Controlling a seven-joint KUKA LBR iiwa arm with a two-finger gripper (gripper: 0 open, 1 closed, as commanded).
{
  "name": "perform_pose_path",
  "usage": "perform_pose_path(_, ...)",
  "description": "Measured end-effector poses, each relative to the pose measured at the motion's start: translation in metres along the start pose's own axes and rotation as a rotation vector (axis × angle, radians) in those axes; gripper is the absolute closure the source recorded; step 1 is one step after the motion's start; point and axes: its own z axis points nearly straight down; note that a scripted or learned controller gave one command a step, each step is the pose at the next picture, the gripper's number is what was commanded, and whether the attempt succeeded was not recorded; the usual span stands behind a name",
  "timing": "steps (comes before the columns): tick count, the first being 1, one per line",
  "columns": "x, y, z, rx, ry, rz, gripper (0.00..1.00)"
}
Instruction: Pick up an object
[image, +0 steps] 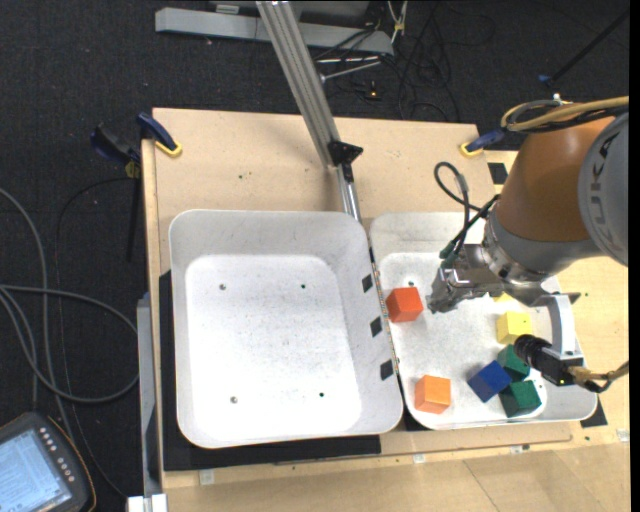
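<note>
Jaws of the gripper (443, 296) are too blurred to judge, poised just right of the red-orange cube (404, 304) in the right bin (400, 238) (nothing lifted yet); grasp and lift remain.

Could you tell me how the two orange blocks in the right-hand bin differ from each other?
The upper orange block is a deeper red-orange; the lower orange block is paler. The upper one lies just left of the gripper, the lower one near the bin's front rim, away from it. Both are small cubes in the right bin.
</note>
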Motion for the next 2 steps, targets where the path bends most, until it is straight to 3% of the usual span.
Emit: perform_pose_path(2,0.098,0.02,0.018,-0.002,-0.001,0.001,1.0)
